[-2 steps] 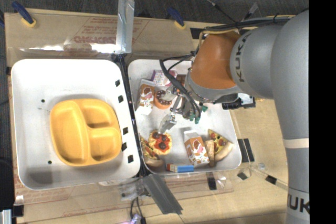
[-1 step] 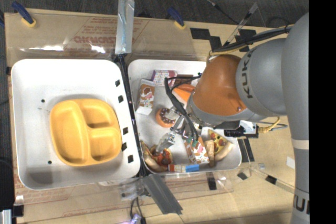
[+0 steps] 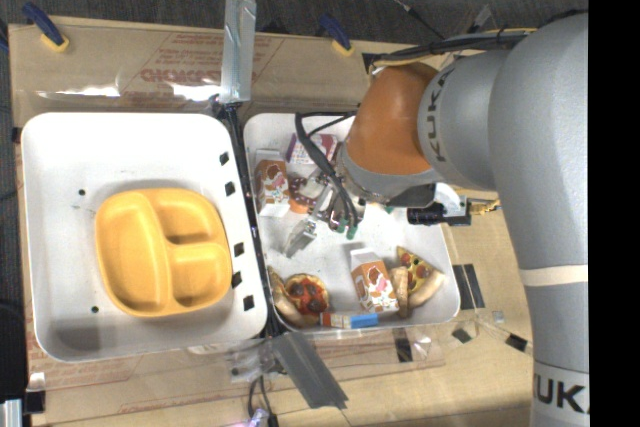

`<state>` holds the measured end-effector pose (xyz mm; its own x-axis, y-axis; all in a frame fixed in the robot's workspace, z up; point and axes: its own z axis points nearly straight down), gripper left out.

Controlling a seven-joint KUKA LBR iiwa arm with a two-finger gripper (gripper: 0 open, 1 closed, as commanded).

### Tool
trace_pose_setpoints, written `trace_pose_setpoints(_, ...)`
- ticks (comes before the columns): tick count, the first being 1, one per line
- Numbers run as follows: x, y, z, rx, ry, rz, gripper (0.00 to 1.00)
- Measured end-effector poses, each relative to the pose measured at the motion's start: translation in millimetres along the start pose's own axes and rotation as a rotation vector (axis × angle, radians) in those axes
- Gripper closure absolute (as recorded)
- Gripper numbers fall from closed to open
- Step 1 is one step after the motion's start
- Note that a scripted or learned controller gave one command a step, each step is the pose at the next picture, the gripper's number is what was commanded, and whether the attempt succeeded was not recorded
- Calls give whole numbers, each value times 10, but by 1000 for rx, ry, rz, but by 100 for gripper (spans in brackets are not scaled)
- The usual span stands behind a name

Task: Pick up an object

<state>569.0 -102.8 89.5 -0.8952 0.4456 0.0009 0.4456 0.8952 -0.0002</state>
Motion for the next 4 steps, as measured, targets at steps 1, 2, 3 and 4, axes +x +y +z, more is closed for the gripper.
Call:
trace_pose_setpoints(1, 677, -701, -11, 0, 0, -13, 0)
trace_pose_setpoints(2, 638, -689, -99, -2, -11, -19, 100)
trace_pose_setpoints(3, 326, -36, -62, -6, -15, 218, 100)
trace_pose_setpoints(4, -218, 333, -1035, -2, -6, 245, 100)
